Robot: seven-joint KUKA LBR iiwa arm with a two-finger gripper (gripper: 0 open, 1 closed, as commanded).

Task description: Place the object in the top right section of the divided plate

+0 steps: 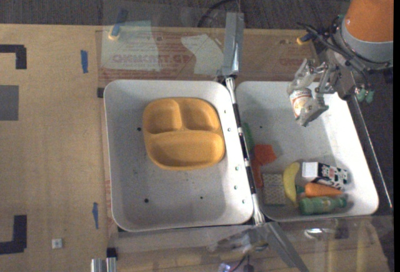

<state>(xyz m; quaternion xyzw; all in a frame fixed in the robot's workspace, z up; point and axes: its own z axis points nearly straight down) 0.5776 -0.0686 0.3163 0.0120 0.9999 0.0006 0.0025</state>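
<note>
Grey two-finger gripper clamps a small white can above the right white bin.
Carry step: next, cross to the orange divided plate, upper-right section.

The divided plate lies in the left bin, toward its far side. The gripper hangs over the right bin's far part, apparently with a small can between its fingers; several small items cluster at that bin's near edge.

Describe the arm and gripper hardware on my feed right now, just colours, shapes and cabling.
The arm is a thick rounded body with an orange section over a grey band at the wrist. Below it sits a dark bracket, with thin black cables looping around it. The gripper is a pale metallic, skeletal assembly. A yellow ring shows near the arm's top edge.
</note>
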